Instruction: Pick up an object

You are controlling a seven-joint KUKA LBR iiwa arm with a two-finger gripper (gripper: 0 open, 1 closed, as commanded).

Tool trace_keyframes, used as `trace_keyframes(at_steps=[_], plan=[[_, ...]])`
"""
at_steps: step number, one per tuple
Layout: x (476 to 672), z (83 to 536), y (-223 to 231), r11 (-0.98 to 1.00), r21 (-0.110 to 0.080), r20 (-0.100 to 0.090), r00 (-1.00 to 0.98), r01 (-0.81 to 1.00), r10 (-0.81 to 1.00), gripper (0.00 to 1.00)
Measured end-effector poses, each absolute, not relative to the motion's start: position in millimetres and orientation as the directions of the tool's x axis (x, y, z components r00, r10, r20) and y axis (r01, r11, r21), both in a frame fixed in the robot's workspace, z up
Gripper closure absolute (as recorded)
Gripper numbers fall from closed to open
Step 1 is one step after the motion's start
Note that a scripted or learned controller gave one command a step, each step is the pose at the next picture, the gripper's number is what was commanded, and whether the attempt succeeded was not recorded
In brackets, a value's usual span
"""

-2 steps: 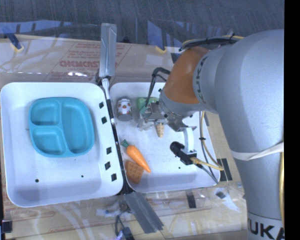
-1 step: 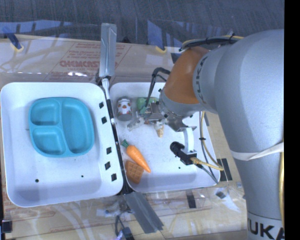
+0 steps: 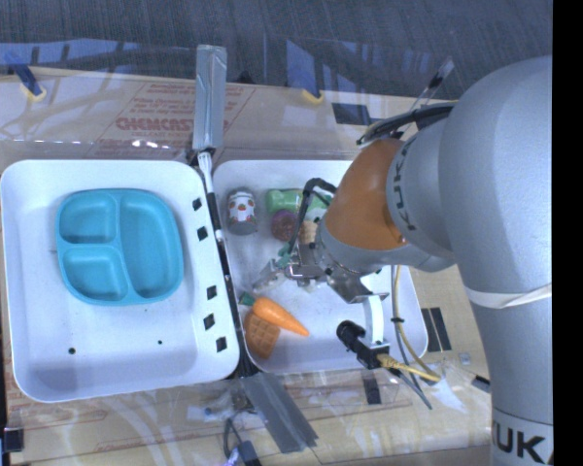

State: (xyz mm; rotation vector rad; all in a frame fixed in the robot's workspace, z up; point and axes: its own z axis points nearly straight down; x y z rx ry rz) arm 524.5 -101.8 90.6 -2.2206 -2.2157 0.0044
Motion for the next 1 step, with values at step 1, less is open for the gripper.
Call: trace_keyframes(at_steps=[1], plan=[[476.3,91.1,-93.4,0.022,-0.003,0.002,-0.022,1.000,1.000,0.00]])
